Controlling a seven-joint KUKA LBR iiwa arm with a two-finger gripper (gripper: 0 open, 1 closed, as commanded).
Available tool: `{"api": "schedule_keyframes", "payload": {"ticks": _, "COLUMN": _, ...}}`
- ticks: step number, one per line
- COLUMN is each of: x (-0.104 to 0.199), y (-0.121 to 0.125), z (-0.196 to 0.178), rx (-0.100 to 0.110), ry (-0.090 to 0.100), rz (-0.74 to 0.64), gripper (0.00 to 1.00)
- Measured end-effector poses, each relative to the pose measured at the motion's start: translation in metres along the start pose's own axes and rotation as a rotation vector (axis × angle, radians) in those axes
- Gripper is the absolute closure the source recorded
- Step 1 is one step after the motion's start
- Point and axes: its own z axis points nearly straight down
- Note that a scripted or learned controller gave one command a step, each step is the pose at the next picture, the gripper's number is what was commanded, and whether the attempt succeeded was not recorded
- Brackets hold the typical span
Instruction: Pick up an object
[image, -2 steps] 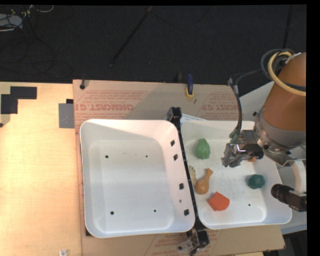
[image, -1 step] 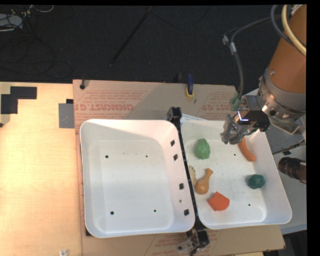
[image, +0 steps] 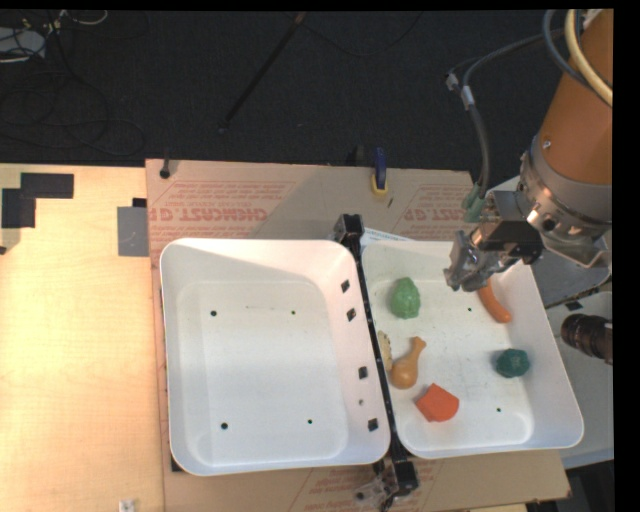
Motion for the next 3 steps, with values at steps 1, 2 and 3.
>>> {"api": "schedule_keyframes", "payload": {"ticks": 1, "x": 0.001, "y": 0.0, "z": -0.009, "rx": 0.004, "ry": -0.001, "rz": -0.006, "gripper": 1.0}}
{"api": "schedule_keyframes", "payload": {"ticks": 2, "x": 0.001, "y": 0.001, "z": -0.018, "rx": 0.007, "ry": -0.002, "rz": -0.015, "gripper": 1.0}}
{"api": "schedule_keyframes", "payload": {"ticks": 3, "x": 0.002, "y": 0.001, "z": -0.027, "rx": 0.011, "ry": -0.002, "rz": -0.023, "gripper": 1.0}}
